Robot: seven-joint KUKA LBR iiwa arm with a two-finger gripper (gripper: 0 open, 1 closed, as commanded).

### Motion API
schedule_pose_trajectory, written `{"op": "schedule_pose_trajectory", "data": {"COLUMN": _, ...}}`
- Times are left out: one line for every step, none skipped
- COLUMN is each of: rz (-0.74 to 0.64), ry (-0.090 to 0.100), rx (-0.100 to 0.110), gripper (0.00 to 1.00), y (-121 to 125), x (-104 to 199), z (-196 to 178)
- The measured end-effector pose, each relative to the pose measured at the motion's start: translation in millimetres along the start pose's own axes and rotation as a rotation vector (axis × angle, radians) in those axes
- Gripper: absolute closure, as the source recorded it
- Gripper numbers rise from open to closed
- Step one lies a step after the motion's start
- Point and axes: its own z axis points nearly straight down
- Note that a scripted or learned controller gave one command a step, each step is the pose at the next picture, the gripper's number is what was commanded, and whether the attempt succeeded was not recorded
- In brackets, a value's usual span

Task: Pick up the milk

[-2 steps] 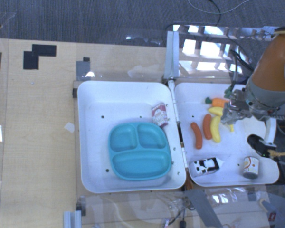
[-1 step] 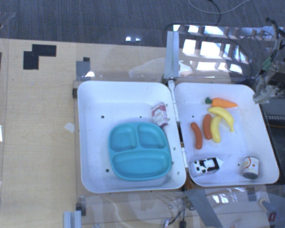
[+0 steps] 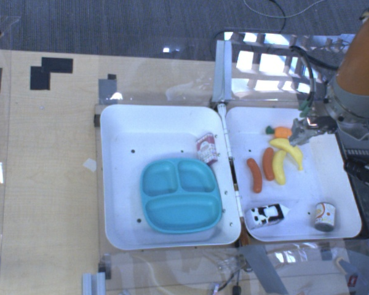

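Jaws: whether they are spread or pressed together I cannot tell; the gripper (image 3: 300,132) hangs at two o'clock over the right bin (image 3: 350,195), just above the bananas (image 3: 287,157), with nothing visibly between them. Left bin (image 3: 120,165) carries a blue plate (image 3: 181,195) and, at its one o'clock, a red packet (image 3: 206,147). Two sausages (image 3: 262,169) lie mid-bin on the right. Milk (image 3: 265,215), a cow-patterned carton, lies on its side at seven o'clock of the right bin, well apart from the gripper and, I judge, untouched: reach, grasp and lift all remain. A small can (image 3: 324,215) stands at five o'clock.

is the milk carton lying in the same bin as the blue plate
No, the milk carton lies in the right bin, while the blue plate sits in the left bin.
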Motion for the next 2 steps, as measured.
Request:
{"op": "schedule_pose_trajectory", "data": {"rz": 0.144, "ry": 0.000, "rx": -0.002, "gripper": 1.00, "y": 46, "x": 42, "z": -68}}
{"op": "schedule_pose_trajectory", "data": {"rz": 0.180, "ry": -0.001, "rx": -0.002, "gripper": 1.00, "y": 50, "x": 17, "z": -99}}
